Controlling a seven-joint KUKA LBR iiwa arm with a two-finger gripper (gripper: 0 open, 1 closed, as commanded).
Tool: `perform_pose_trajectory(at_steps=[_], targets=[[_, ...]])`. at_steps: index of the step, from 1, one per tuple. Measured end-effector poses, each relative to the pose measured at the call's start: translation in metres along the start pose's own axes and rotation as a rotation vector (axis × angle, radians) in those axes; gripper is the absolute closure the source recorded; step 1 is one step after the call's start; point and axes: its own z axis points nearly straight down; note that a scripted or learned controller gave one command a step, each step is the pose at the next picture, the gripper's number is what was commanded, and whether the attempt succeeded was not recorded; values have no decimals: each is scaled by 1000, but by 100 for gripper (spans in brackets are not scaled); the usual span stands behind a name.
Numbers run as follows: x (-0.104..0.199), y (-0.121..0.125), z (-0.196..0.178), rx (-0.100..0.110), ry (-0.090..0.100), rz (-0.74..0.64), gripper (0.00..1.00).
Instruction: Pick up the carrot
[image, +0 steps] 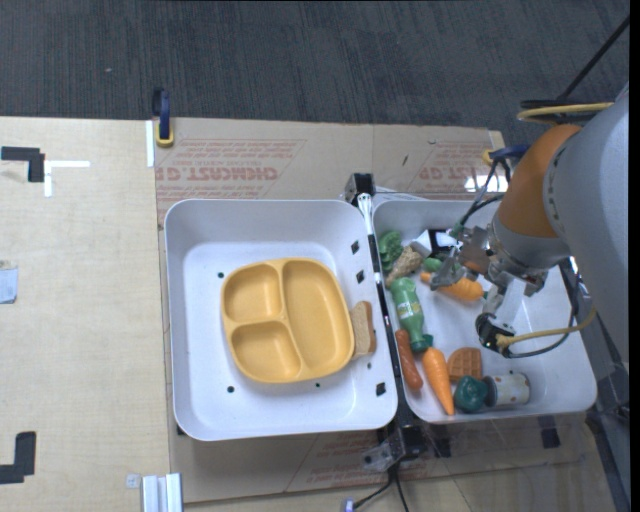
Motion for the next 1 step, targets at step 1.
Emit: perform_pose_trajectory(at_steps=[1], targets=[[-1, 0, -9, 2, -3, -5, 100]])
